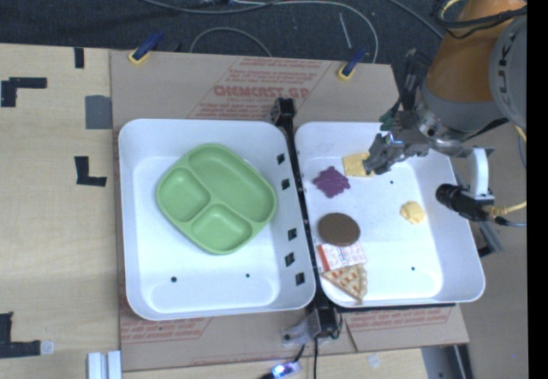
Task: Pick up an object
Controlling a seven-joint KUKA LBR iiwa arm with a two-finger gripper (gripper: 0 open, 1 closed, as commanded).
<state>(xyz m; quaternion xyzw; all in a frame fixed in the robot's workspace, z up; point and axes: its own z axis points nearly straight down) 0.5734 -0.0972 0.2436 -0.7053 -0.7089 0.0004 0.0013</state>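
Camera view: gripper (377, 162) finger state cannot be told; partly covers yellow tile (354, 165). Right bin (445, 232) holds purple piece (330, 181) left of gripper.

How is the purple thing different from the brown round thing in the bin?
The purple thing has a jagged, spiky outline, while the brown round thing is a smooth disc. The purple one is smaller; the brown one is wider. The purple one lies nearer the far side of the bin, close to the yellow square; the brown one lies nearer the front, touching the waffle slice. Both lie flat in the right bin.
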